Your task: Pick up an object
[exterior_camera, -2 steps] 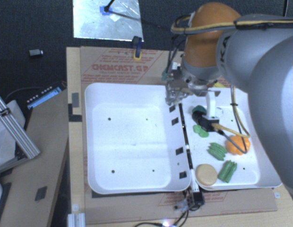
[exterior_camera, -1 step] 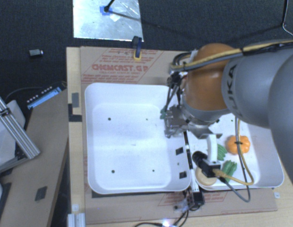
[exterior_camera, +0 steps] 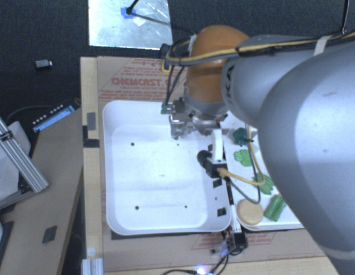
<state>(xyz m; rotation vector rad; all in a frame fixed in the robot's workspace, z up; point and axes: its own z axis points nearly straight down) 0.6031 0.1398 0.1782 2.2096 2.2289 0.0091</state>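
Though over the bin [exterior_camera: 117,153], gripper [exterior_camera: 183,128] obscured.

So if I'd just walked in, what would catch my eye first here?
Most likely the big grey arm sweeping in from the right, with its orange band above the wrist, hanging over the bench. Below it lies the left white bin, and in the right bin, partly hidden by the arm, sit small green pieces and a tan round disc.
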